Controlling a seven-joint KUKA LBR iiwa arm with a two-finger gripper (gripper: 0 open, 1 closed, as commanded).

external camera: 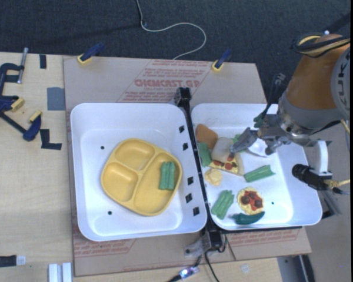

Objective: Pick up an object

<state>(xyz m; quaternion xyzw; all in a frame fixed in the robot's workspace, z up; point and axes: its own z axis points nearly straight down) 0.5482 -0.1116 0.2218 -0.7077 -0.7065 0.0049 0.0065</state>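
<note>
**Gripper low over the toy food in the right bin**

Nearest the camera, at the front of the right bin (pixel 306 213), a dark green pepper (pixel 247 218) lies just below a small round pizza (pixel 250 200) with red topping. To their left a green bean pod (pixel 222 203) lies at a slant, and above it sits a small yellow piece (pixel 214 177). A pizza slice (pixel 226 165) lies near the bin's middle, with another green pod (pixel 258 173) to its right. An orange-brown piece (pixel 206 134) and a green piece (pixel 204 154) lie against the bin's left wall.

The gripper (pixel 234 150) reaches in from the right and sits low over the pizza slice, beside a pale piece (pixel 222 147). Its fingers blend with the items beneath, so I cannot tell whether they are apart or together, and nothing is clearly held between them.

In the left bin (pixel 85 175) a yellow divided plate (pixel 135 175) holds one green pod (pixel 167 175) in its right compartment.
</note>
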